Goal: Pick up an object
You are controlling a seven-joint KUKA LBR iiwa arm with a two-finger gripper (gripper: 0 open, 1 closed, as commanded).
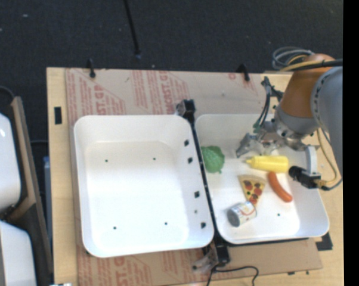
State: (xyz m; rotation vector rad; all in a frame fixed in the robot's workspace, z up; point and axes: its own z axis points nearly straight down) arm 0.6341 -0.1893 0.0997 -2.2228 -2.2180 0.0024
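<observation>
The right bin (pixel 313 222) holds several toy foods. A green leafy lump (pixel 213 158) lies by its left wall. A yellow squeeze bottle (pixel 269 162) lies on its side in the middle, with an orange-red sausage (pixel 280 186) just below and to its right. Beneath the bottle are a pizza slice (pixel 252 189) and, lower still, a small grey can (pixel 241 213) on its side. My gripper (pixel 249 146) hangs low over the bin's upper middle, just above the bottle's left end and to the right of the green lump. Nothing visibly sits in it.
The left bin (pixel 138 183) is bare white inside. A black divider with clips (pixel 195 159) runs between the bins. The grey arm with its orange band (pixel 299 97) and cables covers the right bin's upper right corner. Cardboard (pixel 126 91) lies under both bins.
</observation>
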